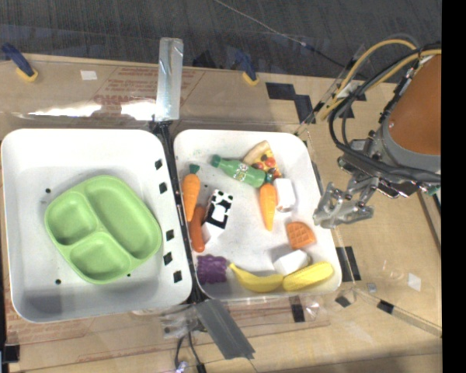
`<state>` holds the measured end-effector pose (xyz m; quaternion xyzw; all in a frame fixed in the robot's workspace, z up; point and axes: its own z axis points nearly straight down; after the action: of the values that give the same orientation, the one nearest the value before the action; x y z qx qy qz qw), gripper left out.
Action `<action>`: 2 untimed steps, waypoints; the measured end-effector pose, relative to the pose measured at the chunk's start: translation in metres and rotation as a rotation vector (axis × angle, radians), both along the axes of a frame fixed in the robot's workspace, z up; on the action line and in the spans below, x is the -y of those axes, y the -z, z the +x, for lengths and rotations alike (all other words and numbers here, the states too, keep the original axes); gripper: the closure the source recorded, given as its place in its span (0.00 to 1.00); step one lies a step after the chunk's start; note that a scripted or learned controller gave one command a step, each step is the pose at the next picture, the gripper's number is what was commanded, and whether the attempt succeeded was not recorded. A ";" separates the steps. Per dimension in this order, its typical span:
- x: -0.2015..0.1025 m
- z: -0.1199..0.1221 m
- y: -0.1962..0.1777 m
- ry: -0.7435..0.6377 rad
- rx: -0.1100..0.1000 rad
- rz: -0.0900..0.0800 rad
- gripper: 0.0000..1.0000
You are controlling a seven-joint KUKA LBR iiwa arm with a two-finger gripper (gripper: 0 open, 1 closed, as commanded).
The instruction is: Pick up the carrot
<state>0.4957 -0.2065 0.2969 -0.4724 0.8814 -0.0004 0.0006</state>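
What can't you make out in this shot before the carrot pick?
- Pincer, camera view: blurred, too small to read its opening.
- Left carrot, camera view: lower end merges with a reddish item; boundary unclear.
- Arm, camera view: cut off at the right.

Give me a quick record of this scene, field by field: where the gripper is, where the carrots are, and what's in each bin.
gripper: outside the right bin's right wall, over the bench
carrots: one by the right bin's left wall, another near its middle
right bin: also green bottle, pizza slice, grapes, banana
left bin: green divided plate
task status: neither carrot grasped yet
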 end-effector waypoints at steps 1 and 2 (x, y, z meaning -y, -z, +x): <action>0.003 0.103 -0.019 -0.350 0.002 0.000 1.00; 0.001 0.074 0.008 -0.440 -0.004 0.002 1.00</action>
<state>0.5694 -0.2080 0.2887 -0.6534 0.7571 0.0017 -0.0003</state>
